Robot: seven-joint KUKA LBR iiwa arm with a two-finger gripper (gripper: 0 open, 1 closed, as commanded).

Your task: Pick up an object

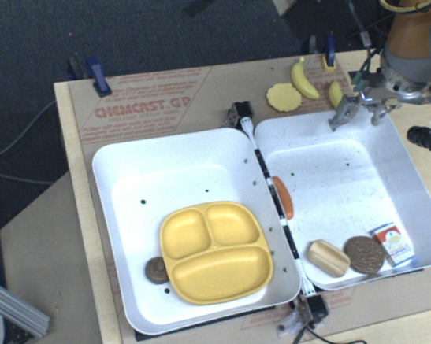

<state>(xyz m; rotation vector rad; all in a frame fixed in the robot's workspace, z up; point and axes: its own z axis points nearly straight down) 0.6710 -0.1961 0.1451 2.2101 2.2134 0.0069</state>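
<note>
Dark carpet surrounds a bench topped with brown cardboard (150,105) that carries red printed lettering, and 2 blue clamps pin its far edge. On it sit 2 shallow white bins side by side. In the camera view, the left bin (120,173) holds a yellow divided tray (213,251) with 3 compartments, lying flat toward the near side, and a small brown cookie (156,271) touches the tray's left edge. An orange hot dog (283,197) lies along the seam between the bins, on the left rim of the right bin (391,174). Along that bin's near wall rest 3 things in a row: a tan bread roll (327,258), a round chocolate cookie (364,254) just beside it, and a small red-and-white carton (392,243) at the right. Beyond the right bin, on the cardboard, lie a yellow banana (304,81), a flat yellow chip-like piece (284,97) beside it, and a small yellow-green piece (336,94). The grey arm with its orange band comes in at the upper right, and its gripper (358,110) hangs over the far right corner of the right bin, its 2 fingers spread apart with nothing between them, well apart from the items at the near wall.
</note>
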